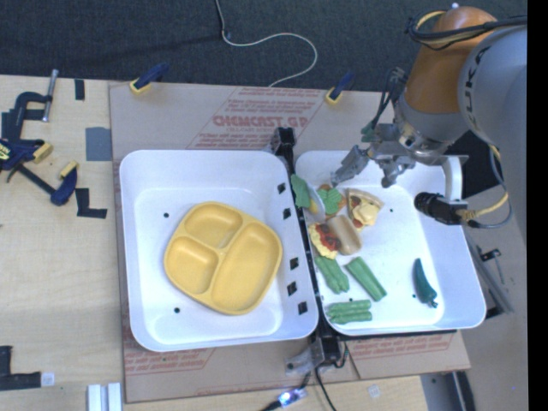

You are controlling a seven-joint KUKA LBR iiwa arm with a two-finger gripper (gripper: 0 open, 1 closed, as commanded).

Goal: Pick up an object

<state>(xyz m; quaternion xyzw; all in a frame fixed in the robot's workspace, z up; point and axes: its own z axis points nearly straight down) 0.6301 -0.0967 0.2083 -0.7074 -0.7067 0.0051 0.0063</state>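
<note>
Green beans; claw open, holding nothing

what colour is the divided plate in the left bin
Yellow, seen plainly in the camera view: divided plate.

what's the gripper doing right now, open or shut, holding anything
gripper: open, nothing between its fingers, above the back of the right bin.
</note>
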